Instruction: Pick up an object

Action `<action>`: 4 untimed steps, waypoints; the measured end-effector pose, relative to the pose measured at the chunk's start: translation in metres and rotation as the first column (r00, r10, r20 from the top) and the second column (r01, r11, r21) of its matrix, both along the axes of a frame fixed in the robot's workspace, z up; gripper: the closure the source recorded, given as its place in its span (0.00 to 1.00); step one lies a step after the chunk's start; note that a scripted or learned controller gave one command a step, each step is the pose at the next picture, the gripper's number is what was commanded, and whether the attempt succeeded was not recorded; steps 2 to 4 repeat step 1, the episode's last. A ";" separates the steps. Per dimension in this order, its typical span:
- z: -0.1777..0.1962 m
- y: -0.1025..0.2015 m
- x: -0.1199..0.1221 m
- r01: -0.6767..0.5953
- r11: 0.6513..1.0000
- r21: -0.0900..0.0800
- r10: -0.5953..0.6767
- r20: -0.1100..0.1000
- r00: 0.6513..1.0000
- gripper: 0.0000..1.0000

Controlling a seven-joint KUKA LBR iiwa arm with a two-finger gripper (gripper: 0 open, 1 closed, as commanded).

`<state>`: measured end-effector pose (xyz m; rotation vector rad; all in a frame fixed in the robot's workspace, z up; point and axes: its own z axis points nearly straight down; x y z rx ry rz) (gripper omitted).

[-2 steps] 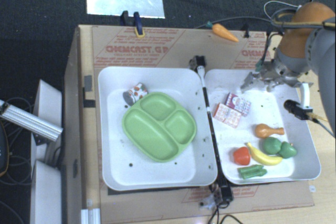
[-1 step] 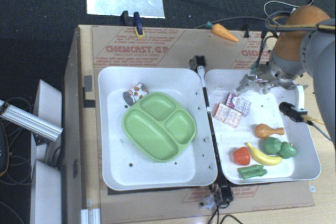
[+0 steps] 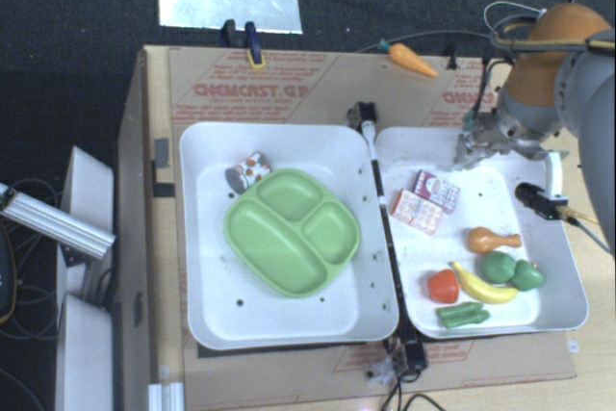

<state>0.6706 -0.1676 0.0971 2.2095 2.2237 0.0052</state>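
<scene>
Two shallow white bins sit side by side on the counter (image 3: 289,77), and the likely pick targets are gathered in the right bin (image 3: 568,303), which is probably why the arm hangs over that bin's far edge. The claw (image 3: 474,149) points down near the rear rim, well apart from every item; I cannot tell whether it is spread or pressed together. Nearest it lie two small pink-and-white packets (image 3: 426,201) in open floor, the easiest reach. The crowded front corner holds a chicken drumstick (image 3: 493,239), green pepper (image 3: 510,270), banana (image 3: 483,286), tomato (image 3: 443,286) and green pod (image 3: 462,313), touching or nearly so, close to the wall. The left bin (image 3: 207,303) carries a green divided plate (image 3: 292,231) and a tipped can (image 3: 248,173). A toy carrot (image 3: 412,60) lies outside, behind.
</scene>
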 end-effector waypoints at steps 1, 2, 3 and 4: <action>0.000 0.000 0.000 0.000 1.000 0.000 0.000 0.000 1.000 0.00; 0.000 0.000 0.000 0.000 1.000 0.000 0.000 0.000 1.000 0.00; 0.000 0.000 0.000 0.000 1.000 0.000 0.000 0.000 1.000 0.00; 0.000 0.000 0.000 0.000 1.000 0.000 0.000 0.000 1.000 0.00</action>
